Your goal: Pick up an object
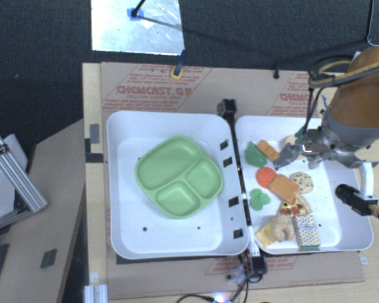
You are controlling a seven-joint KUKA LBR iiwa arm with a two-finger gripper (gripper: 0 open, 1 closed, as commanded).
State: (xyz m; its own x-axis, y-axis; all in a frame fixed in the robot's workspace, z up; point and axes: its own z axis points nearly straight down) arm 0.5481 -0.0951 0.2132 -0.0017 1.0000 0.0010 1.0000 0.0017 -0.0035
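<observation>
Its finger state impossible to tell, the gripper (292, 153) hovers beside the orange block (268, 149) in the right bin (357, 235) and should centre above one toy before descending.

left bin (123, 188): plain white, small dark dots on its floor
divided plate (179, 176): pale green all over
right bin (352, 229): white
leaf-shaped piece (255, 154): mid green
small block (268, 149): orange
round piece (265, 177): red-orange
flat slab (283, 187): orange-tan
cookie (301, 182): beige with dark specks
small leafy piece (260, 199): green
lumpy piece (278, 227): tan and yellow
little box (307, 233): pale blue-white check, green lower edge
arm (361, 100): orange-brown band over grey
gripper (292, 154): grey metal
bench board (196, 87): light brown with red printed lettering
floor sheet (138, 17): shiny silver-grey, blue patch
carpet (31, 55): dark blue-grey
</observation>
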